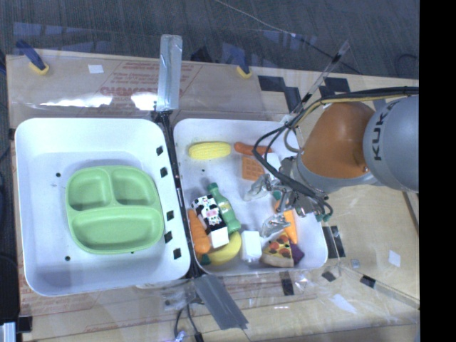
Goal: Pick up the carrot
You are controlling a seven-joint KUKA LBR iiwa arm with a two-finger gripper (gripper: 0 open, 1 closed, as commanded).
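Note:
The carrot, orange and tapered, lies along the left wall of the right bin, beside a banana and a cow-patterned carton. My gripper hangs over the right part of that bin, well to the right of the carrot. Its two metal fingers point left and stand open, with bare bin floor between them. A second orange piece shows just behind the lower finger, partly hidden by the wrist.
The right bin also holds a corn cob, a sausage, an orange cracker, a green bottle, a white block and a pizza slice. A green divided plate lies in the left bin.

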